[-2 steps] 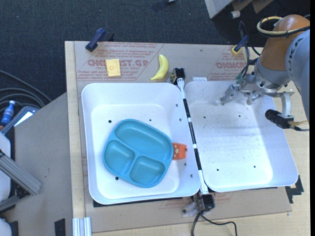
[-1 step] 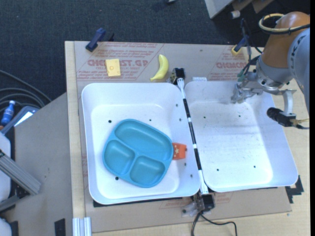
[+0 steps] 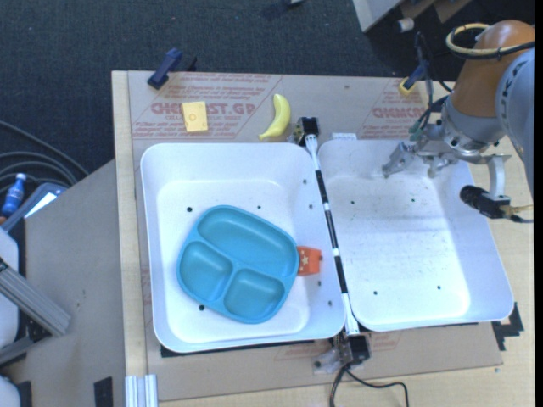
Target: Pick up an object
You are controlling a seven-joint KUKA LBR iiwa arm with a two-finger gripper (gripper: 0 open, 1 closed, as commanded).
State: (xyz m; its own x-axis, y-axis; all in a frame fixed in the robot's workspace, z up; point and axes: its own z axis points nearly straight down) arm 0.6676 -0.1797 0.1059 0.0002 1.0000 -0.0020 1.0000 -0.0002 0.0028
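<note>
One blue three-compartment tray (image 3: 238, 264) lies flat; end effector (image 3: 416, 161) spread, grasping nothing.

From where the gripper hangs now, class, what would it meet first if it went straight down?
Probably the bare floor of the right bin near its far edge; the gripper hangs there with nothing seen beneath it, though depth is unclear.

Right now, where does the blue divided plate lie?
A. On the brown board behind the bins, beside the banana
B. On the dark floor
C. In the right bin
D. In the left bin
D: the blue divided plate lies flat inside the left bin, with a small orange object at its right edge.
</note>
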